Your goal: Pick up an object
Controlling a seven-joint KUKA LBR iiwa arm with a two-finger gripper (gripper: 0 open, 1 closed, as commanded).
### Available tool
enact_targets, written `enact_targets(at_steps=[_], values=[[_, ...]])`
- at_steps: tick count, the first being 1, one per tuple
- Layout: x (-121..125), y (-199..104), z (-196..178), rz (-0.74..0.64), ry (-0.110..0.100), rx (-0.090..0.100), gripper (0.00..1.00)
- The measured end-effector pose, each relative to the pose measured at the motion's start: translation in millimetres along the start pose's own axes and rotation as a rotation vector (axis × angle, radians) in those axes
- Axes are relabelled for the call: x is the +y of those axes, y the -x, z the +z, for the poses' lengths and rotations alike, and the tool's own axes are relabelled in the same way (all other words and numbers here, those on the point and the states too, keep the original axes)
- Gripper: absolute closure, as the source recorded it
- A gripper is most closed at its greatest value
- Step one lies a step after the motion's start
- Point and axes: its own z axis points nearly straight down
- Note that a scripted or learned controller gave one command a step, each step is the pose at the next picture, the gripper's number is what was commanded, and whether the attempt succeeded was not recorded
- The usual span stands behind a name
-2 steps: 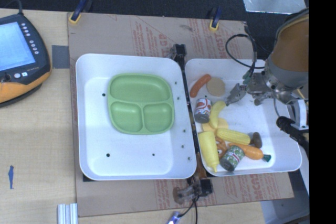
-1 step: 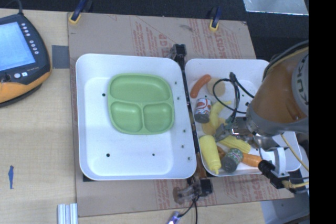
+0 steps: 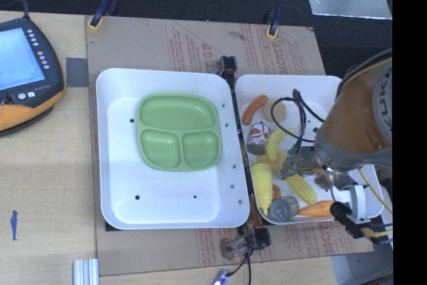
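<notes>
1. The arm (image 3: 357, 120) reaches in from the right over the right bin (image 3: 320, 85), its orange band covering that bin's right side.
2. The claw (image 3: 297, 165) sits low in the right bin among the toy foods; whether it is spread or pinched cannot be told, as the wrist and cables hide it.
3. A yellow corn cob (image 3: 301, 189) lies just below the claw, tilted, close enough that contact cannot be ruled out.
4. A second corn cob (image 3: 262, 185) lies upright left of the claw, near the bin's left wall.
5. A sausage (image 3: 254, 109) and a small can (image 3: 257, 139) lie up and left of the claw, apart from it.
6. A carrot (image 3: 315, 210) rests along the bin's lower edge, beside a grey round piece (image 3: 283, 208).
7. The left bin (image 3: 120, 203) holds a green divided plate (image 3: 179, 131), well apart from the claw.
8. A tablet controller (image 3: 27, 73) lies on the surface at far left.
</notes>
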Motion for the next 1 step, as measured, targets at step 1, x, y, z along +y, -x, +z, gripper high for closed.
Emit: enact_targets(at_steps=[1], values=[[51.3, -56.1, -90.1, 0.003, -0.002, 0.008, 1.00]])
